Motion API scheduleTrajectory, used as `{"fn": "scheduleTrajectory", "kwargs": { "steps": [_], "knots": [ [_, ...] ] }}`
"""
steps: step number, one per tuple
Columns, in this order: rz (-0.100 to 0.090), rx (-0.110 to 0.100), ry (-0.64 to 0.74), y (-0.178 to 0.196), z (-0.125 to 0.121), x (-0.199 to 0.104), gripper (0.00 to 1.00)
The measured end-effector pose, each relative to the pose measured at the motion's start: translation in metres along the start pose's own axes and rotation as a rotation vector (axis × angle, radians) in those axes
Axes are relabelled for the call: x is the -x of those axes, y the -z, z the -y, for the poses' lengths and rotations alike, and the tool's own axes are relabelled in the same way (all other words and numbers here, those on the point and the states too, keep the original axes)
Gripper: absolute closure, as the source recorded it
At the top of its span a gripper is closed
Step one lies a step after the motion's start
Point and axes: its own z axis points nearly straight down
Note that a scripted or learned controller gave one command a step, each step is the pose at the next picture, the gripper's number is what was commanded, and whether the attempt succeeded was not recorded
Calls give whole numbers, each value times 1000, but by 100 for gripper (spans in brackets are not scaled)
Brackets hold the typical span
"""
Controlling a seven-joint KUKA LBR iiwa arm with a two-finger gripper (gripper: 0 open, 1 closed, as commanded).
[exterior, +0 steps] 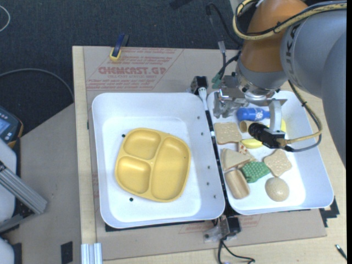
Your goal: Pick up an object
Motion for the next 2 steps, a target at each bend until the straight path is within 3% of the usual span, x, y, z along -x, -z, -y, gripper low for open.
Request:
{"fn": "scheduleTrajectory", "kwargs": {
  "steps": [1, 2],
  "knots": [
    [0, 9, 2, 17, -8, -5, 100],
    [-1, 2, 1, 18, 3, 0, 100]
  ]
}}
